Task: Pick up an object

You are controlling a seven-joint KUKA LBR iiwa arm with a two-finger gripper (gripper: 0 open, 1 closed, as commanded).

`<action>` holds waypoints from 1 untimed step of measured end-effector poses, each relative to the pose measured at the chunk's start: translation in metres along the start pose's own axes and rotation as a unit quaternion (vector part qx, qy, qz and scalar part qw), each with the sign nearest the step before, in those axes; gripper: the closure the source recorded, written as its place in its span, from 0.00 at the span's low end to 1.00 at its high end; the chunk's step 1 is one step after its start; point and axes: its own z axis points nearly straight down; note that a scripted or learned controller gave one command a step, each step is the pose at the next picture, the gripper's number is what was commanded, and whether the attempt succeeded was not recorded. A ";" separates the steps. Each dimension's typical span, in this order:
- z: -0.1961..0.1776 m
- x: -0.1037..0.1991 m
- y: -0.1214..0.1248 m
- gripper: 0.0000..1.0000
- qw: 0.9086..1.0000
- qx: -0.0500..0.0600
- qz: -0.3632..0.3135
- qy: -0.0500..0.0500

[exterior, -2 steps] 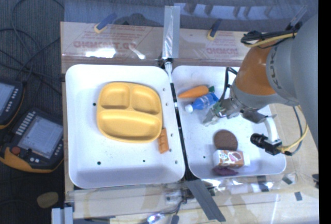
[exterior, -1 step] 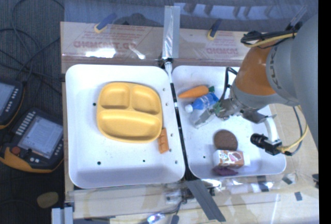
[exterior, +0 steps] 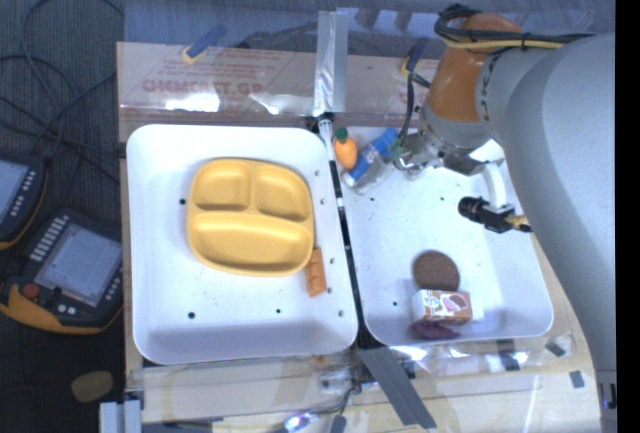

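Observation:
The right bin (exterior: pixel 500 326) holds a small orange carrot toy (exterior: pixel 345 152) at its far left corner, with a blue and white object (exterior: pixel 372 164) lying beside it. A round brown cookie (exterior: pixel 437 269) lies near the front. Just in front of the cookie is a small printed box (exterior: pixel 444 304), resting over something purple (exterior: pixel 434 329). My gripper (exterior: pixel 412 157) is low in the far part of this bin, right beside the blue and white object. The wrist hides its tip.
The left bin (exterior: pixel 160 321) bears a yellow divided plate (exterior: pixel 249 216) and a small orange piece (exterior: pixel 316 273) by its right wall. A black part with a yellow tip (exterior: pixel 488 212) sticks out below the arm. The grey arm (exterior: pixel 570 151) covers the right bin's right side.

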 end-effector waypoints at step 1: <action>-0.083 -0.017 -0.084 0.00 1.000 0.008 -0.030 0.004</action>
